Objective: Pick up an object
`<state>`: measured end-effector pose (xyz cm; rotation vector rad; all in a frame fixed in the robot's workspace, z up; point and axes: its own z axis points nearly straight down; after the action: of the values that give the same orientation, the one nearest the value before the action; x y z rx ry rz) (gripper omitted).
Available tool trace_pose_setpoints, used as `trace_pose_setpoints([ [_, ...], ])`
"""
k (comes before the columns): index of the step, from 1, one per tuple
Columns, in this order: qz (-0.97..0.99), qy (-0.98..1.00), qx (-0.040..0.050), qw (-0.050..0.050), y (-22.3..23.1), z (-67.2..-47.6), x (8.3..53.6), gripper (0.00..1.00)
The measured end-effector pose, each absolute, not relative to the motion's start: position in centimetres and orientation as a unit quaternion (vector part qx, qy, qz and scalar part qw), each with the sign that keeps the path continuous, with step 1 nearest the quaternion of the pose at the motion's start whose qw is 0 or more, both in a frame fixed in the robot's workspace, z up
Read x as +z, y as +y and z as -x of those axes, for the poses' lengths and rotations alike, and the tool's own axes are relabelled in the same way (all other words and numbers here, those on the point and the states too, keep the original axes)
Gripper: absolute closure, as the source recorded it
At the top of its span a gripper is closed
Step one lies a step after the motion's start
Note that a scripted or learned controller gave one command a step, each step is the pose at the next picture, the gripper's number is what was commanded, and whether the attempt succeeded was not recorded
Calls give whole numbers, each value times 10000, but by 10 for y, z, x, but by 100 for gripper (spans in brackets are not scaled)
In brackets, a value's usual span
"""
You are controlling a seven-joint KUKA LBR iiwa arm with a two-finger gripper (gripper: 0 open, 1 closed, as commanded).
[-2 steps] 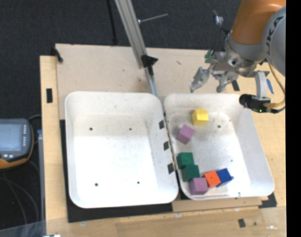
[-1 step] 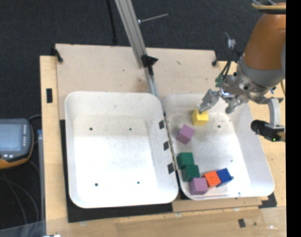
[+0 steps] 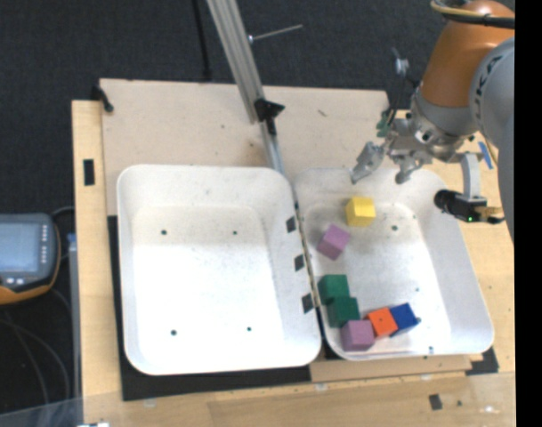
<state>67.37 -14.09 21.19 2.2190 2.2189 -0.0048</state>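
I am reaching in from the right side with my grey arm, and my orange band (image 3: 457, 56) is sitting up high near the corner. My pincer (image 3: 384, 167) is hanging over the far edge of the right bin (image 3: 448, 265). My two fingers (image 3: 367, 163) are spread apart, and I am holding nothing between them. I am looking down at the blocks in the right bin. The yellow block (image 3: 360, 210) is lying near my pincer, just a little toward the front, and I am not touching it. The light purple block (image 3: 334, 240) is sitting beside the yellow one, a bit closer to the wall between the bins. Farther toward the front, two green blocks (image 3: 338, 297) are sitting pressed together next to that same wall. Another purple block (image 3: 358, 334) is lying at the front edge of the bin, touching the green ones. The orange block (image 3: 382, 322) is sitting right next to it, and the blue block (image 3: 403, 316) is touching the orange one on its other side. The left bin (image 3: 208, 265) is lying beside the right one, with their sides almost touching. A long silver pole (image 3: 238, 52) is leaning over the bench behind the bins. A small grey screen box (image 3: 20, 252) is sitting off to the left of the bench.
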Motion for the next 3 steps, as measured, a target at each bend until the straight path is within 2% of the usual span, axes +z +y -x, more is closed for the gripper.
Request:
trace_pose_setpoints([
  [1,-7058,7084,-2,40,-140,-673,228,100],
  [2,-7056,7086,-11,39,-141,-673,228,0],
  [3,-7081,7061,-7,9,-113,-610,240,0],
])
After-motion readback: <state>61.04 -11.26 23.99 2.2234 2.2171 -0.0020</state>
